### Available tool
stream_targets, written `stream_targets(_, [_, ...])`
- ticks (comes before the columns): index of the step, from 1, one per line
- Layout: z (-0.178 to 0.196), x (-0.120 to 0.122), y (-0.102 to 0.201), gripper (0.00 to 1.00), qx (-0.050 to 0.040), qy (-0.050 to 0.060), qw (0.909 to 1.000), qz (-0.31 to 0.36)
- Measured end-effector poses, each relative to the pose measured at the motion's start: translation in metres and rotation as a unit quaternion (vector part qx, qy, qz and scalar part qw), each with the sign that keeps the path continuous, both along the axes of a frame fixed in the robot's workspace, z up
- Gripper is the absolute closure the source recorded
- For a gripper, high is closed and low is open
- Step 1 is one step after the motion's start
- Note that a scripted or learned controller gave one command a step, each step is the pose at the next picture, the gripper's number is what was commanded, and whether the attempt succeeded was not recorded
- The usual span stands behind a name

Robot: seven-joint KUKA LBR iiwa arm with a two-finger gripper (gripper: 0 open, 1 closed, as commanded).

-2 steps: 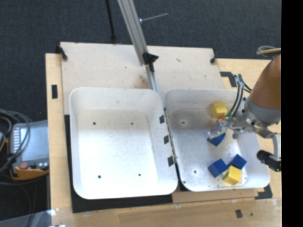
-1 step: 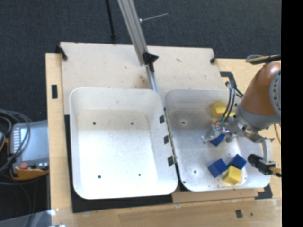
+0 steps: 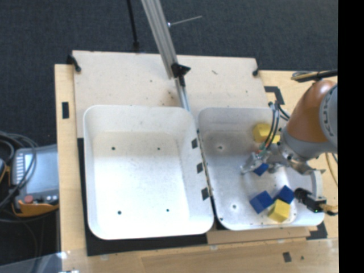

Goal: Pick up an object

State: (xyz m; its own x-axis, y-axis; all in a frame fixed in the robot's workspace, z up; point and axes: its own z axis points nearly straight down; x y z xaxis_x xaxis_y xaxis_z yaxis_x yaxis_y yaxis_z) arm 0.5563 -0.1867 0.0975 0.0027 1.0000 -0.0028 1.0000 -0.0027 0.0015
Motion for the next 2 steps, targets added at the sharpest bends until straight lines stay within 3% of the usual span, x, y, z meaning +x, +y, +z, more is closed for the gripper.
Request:
stream_targets(1, [0.01, -0.001, 0.001, 1.0, 0.0034, 0.002, 1.0, -0.002])
stream_targets(2, [0.058, -0.003, -0.008, 1.0, 0.0002, -0.002, 1.0, 0.0])
